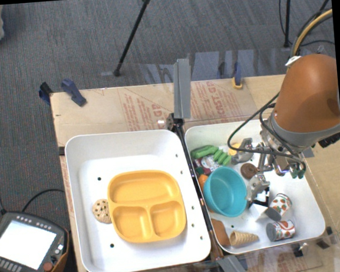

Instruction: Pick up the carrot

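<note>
The carrot (203,179) appears as a small orange patch at the left wall of the right bin (315,204), mostly hidden between the blue bowl (225,191) and some green toy vegetables (211,153). My gripper (264,200) hangs over the middle of the right bin, just right of the bowl and well to the right of the carrot. It looks open, with nothing held between its fingers.
The left bin (83,155) holds a yellow divided plate (146,204) and a cookie (101,211). In the right bin lie a brown round piece (248,170), two patterned cans (281,229), an ice cream cone (244,237) and a brown piece (220,232).
</note>
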Tool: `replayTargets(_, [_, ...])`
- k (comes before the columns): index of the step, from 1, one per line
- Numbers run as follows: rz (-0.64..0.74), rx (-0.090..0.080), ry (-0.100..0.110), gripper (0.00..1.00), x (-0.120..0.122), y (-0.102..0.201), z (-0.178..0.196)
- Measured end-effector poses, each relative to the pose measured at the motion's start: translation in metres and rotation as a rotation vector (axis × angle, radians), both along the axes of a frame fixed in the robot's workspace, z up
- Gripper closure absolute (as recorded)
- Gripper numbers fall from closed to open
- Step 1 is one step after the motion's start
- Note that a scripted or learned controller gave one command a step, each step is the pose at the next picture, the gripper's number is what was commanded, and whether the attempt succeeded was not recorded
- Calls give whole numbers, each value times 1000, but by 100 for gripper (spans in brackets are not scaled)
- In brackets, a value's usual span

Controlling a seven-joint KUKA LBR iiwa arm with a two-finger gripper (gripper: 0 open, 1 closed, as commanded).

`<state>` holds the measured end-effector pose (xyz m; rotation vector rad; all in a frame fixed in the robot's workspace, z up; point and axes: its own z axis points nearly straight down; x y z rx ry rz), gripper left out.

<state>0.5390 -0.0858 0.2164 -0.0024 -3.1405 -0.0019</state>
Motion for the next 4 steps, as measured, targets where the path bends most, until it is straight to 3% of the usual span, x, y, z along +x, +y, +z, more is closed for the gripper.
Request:
replayTargets(1, [3,-1,2,0,33,-101,-28])
replayTargets(2, [181,-2,-12,0,89,-66,-124])
replayTargets(3, [18,-1,-6,0,107,-126,-127])
replayTargets(4, [-108,1,-4,0,89,-95,-128])
